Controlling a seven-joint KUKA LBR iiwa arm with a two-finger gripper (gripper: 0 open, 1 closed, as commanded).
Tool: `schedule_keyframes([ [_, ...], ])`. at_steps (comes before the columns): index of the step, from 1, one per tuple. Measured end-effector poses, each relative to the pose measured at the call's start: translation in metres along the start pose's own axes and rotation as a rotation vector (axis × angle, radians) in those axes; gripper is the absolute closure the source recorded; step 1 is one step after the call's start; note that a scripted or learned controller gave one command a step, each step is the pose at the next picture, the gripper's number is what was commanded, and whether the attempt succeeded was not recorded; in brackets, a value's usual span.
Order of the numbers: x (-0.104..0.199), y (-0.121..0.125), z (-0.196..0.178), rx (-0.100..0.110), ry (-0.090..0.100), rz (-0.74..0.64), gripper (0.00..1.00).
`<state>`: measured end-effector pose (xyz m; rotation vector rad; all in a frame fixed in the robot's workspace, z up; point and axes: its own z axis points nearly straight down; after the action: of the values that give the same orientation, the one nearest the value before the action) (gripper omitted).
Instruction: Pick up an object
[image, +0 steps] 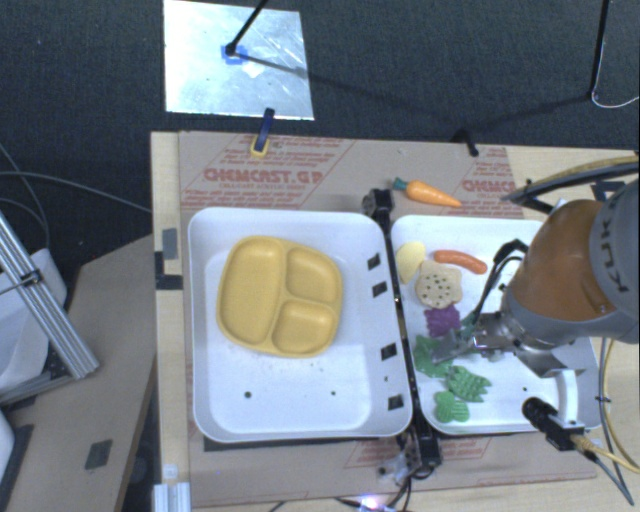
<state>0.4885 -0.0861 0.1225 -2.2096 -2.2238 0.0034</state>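
The right bin (505, 236) holds several toy foods: a pale yellow piece (410, 260), a red-orange sausage (460, 261), a tan cookie with dark dots (438, 287), a purple piece (442, 320) and green leafy pieces (460, 385). My gripper (447, 347) reaches in from the right, low over the green piece (428, 356) just under the purple one. Its metal fingers (452, 340) point left, and I cannot see whether anything sits between them. The grey and orange arm (565, 275) covers the bin's right half.
The left bin (215, 400) holds a yellow divided plate (280, 295). An orange toy carrot (428, 192) lies on the board behind the right bin. A black divider with clips (392, 300) runs between the bins. A metal frame (45, 320) stands at the left.
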Motion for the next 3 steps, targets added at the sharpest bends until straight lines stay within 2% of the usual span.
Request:
schedule_keyframes([
  [1,-0.008,-0.002,0.036,-0.004,-0.002,0.006,0.0],
  [2,-0.007,-0.001,0.023,-0.008,-0.002,0.005,1.0],
  [3,-0.007,0.0,0.013,-0.01,-0.002,0.005,1.0],
])
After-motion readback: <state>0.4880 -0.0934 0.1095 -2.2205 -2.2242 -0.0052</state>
